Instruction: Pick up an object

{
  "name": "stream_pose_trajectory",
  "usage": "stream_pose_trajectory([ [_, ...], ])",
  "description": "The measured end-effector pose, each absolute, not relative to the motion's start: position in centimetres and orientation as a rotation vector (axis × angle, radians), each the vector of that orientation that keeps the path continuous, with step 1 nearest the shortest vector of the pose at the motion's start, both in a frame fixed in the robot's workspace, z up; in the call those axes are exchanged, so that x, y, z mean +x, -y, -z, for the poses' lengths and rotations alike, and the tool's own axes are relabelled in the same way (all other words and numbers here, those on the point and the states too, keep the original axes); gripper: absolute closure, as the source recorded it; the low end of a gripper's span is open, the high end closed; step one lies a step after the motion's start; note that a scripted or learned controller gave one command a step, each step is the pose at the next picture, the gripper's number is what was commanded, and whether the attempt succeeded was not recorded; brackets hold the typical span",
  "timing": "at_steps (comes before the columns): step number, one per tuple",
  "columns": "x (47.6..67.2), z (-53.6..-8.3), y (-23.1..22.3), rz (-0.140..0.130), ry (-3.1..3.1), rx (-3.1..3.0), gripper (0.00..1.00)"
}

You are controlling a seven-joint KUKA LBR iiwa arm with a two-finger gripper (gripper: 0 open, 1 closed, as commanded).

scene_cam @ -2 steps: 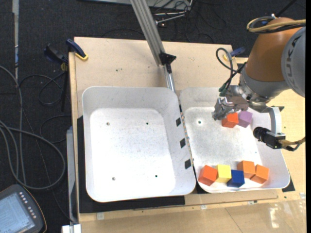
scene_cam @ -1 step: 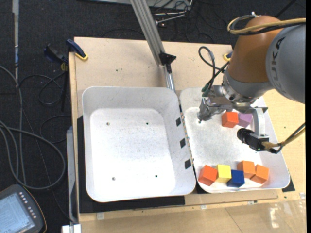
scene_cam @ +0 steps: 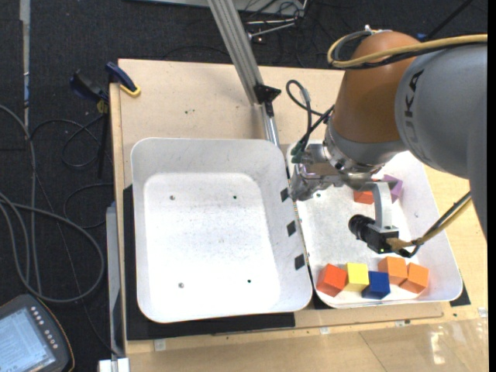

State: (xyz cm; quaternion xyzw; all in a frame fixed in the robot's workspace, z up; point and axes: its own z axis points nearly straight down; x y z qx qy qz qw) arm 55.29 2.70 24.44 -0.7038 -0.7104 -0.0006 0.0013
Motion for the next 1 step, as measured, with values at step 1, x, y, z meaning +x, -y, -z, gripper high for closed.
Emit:
stream_pose_trajectory([
  [1,54.43,-22.78,-8.04,-0.001,2.228,-2.21,1.0],
])
